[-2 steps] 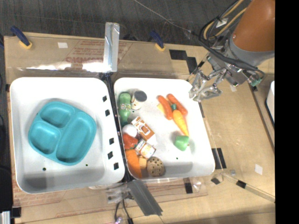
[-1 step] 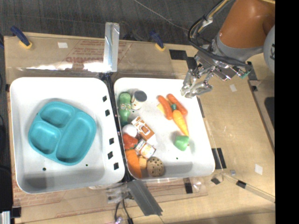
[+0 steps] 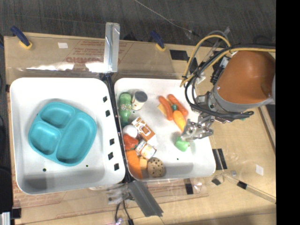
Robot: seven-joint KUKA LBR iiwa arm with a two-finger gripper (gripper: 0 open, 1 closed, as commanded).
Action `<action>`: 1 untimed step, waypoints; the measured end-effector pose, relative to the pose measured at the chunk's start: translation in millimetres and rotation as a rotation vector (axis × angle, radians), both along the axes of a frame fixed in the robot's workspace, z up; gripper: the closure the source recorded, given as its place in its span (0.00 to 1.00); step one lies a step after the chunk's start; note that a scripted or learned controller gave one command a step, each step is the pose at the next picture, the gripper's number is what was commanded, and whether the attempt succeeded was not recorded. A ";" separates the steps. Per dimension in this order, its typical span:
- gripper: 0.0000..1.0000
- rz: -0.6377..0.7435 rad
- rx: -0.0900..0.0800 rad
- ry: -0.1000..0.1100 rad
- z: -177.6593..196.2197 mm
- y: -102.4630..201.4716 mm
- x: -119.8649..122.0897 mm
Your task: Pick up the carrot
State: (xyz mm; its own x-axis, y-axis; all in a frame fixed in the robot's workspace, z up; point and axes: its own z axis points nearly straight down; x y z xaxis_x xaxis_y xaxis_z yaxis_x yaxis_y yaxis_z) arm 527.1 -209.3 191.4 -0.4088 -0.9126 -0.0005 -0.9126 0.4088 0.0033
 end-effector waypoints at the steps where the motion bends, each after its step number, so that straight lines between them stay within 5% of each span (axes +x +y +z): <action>1: 1.00 0.310 0.001 -0.001 -100.0 1.3 -49.4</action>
